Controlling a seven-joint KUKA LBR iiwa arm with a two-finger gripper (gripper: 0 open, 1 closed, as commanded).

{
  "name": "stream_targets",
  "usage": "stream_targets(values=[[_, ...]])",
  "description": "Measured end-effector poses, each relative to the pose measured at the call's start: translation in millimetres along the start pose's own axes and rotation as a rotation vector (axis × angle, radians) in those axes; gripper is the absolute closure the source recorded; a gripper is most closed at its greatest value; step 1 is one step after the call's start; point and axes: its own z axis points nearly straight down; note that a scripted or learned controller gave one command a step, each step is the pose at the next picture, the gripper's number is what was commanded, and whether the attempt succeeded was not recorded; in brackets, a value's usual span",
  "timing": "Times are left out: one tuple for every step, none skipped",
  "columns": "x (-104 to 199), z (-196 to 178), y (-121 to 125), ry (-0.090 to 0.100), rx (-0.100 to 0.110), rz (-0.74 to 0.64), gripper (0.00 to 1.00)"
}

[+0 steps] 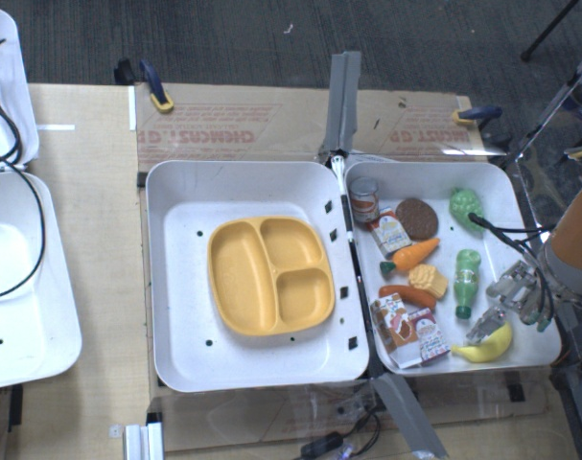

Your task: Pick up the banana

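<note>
The left bin (175, 286) holds a yellow divided tray (271, 274), the right bin (521, 199) crowded toy food, and at its near right corner the gripper (492, 322) touches the banana (484, 349), its grip state unclear.

We saw a light wooden table (89, 132) carrying a sheet of brown cardboard (233, 123) with red printing along its far side. Two shallow white bins sat directly on it, side by side and touching at a grey divider (344, 94): the left bin (175, 353) and the right bin (501, 175). At the far edge, a blue and yellow clamp (156, 89) gripped the cardboard's left corner, and a second clamp (475, 115) gripped the right corner. At the table's left end lay another white tray (51, 343), crossed by black cables (27, 209).
</note>
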Motion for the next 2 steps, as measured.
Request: stream_targets(values=[[0.0, 0.0, 0.0, 0.000, 0.000, 0.000, 0.00], [-55.2, -72.1, 44.5, -0.005, -0.001, -0.133, 0.00]])
